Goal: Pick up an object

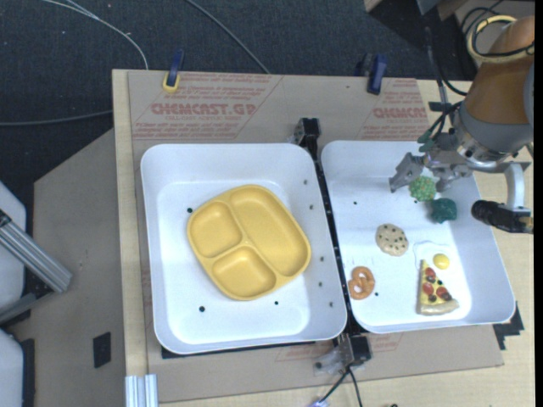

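Dark carpet surrounds the setup, cables trailing across it up top, and on it sits the worktop (254,100), a brown board printed with red lettering, held at its far edge by two clamps. Two shallow white bins lie side by side on it. Over in the left bin (161,253) there's a yellow divided plate (247,241) with three compartments, turned at an angle, nothing in any of them.

Now the right bin (356,176) is where the toy food lies. Near the middle, a chocolate-chip cookie (392,239). Just below and to its left, close to the bin's near-left corner, a small pretzel (361,282). Toward the near-right side, a slice of pizza (435,287), point toward the far side, crust toward the near rim. Up toward the far right, two small green pieces: a lighter one like broccoli (422,188), and a darker green lump (442,209) just beside it, nearer the right wall.

And there's the arm, coming in from the right, orange band showing above the grey wrist. The claw (422,172) hangs low over the far part of the right bin, right at the light green broccoli piece. Grey fingers (405,175) splay out to the left of it, but whether they're closed on the broccoli or merely above it, I can't tell from here.
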### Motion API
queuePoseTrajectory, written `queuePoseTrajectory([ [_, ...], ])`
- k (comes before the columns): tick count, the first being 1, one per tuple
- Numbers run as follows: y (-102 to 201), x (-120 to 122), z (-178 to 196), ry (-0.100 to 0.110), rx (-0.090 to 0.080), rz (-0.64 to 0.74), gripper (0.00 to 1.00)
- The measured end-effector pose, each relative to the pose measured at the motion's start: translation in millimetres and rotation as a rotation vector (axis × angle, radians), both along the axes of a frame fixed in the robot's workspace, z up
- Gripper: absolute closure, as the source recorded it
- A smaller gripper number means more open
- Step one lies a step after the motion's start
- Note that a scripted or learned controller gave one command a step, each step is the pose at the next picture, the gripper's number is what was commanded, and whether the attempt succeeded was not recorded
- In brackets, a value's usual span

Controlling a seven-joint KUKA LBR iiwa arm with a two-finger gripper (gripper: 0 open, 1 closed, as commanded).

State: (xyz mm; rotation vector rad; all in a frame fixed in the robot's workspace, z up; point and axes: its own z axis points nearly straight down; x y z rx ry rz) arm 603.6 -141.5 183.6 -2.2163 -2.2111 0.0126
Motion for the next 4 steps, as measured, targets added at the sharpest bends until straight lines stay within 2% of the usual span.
queuePoseTrajectory([
  [1,0.2,3.3,7.6,-0.014,-0.002,0.003,0.0],
  [2,0.9,8.2,-54.4,-0.006,-0.001,0.003,0.0],
  [3,1.5,8.0,-99.6,-0.011,-0.001,0.002,0.0],
  [4,1.4,9.1,-87.9,-0.015,-0.002,0.002,1.0],
])
